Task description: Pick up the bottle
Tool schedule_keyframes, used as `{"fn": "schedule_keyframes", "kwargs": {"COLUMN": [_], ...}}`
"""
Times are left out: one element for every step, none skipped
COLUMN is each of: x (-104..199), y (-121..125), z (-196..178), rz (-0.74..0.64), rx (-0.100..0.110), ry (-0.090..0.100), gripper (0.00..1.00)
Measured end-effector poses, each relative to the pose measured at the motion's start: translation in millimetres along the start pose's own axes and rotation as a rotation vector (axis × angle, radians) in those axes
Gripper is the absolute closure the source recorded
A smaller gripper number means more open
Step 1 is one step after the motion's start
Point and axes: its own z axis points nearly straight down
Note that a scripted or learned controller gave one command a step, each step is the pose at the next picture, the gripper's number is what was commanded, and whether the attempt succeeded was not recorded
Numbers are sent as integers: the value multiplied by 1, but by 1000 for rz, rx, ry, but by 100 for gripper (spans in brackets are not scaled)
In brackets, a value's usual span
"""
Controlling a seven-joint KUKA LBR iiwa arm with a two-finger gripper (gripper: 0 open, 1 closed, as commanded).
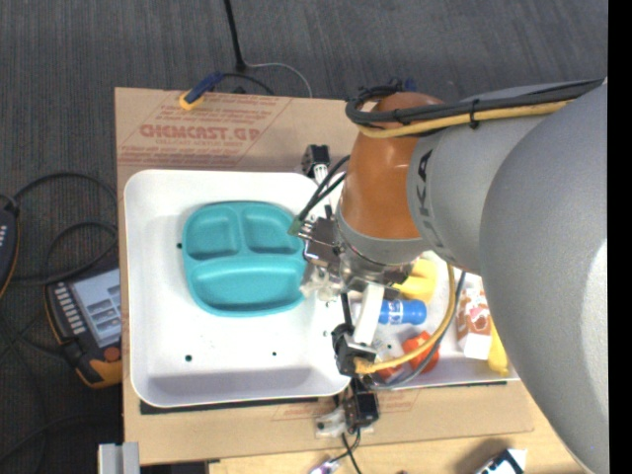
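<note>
One camera hangs fixed above the worktop (197,131) and looks down on it at a slant. It sits fairly near: the left white bin (158,363) lies whole in frame, while the right bin (464,368) is largely covered by the grey arm (533,225), which comes in from the right and bulks large at that side. Dark carpeted floor (99,28) borders the top and left, with cables lying on it.

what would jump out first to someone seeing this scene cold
The big grey arm with its orange band fills the right side, reaching down over the right bin. Next is the teal divided plate lying in the left bin. Under the arm, a white bottle with a blue label lies among clutter.
</note>
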Motion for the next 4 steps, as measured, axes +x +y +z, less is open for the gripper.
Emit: {"fn": "schedule_keyframes", "kwargs": {"x": [-78, -77, -124, -124], "y": [29, 29, 45, 45], "z": [-65, -65, 50, 49], "rz": [-114, -115, -48, -49], "rx": [-3, -2, 1, 1], "ry": [0, -1, -1, 0], "gripper": [100, 0, 0, 0]}}
